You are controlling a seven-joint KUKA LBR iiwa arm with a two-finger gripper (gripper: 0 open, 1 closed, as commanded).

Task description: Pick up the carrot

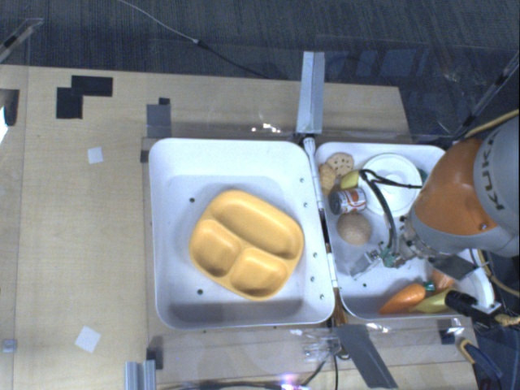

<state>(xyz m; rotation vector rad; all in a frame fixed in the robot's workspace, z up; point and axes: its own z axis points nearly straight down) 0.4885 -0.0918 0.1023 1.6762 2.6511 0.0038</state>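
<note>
Pale wooden bench top [73, 242] fills the lower scene, with dark blue carpet beyond its far edge and a few black squares marked on its left part. Two shallow white plastic bins sit side by side on it, touching along a shared edge. In the left bin [175, 299] lies a yellow three-compartment plastic tray [246, 242], tilted a little, roughly in the middle.

In the right bin [351, 299] are several small things. At the far left corner rest two tan chocolate-chip cookies [335, 167]. Just beside them a small can with a red and white label [351, 201] lies on its side, with a yellow piece against its far end. Near the can, toward the front, sits a round beige potato-like ball [354, 229]. A white round plate or bowl [393, 171] sits at the far side, crossed by a black cable.

The grey arm with its orange band [455, 197] reaches in from the right and hangs over the right bin. Its two-finger gripper [370, 262] points down toward the bin floor, in front of the beige ball; whether the fingers are parted or closed cannot be told from this angle, and nothing shows between them.

The orange tapered carrot [404, 298] lies near the front wall of the right bin, pointing left, apart from the gripper. A yellow-green oblong piece [435, 301] lies just beside it.
</note>
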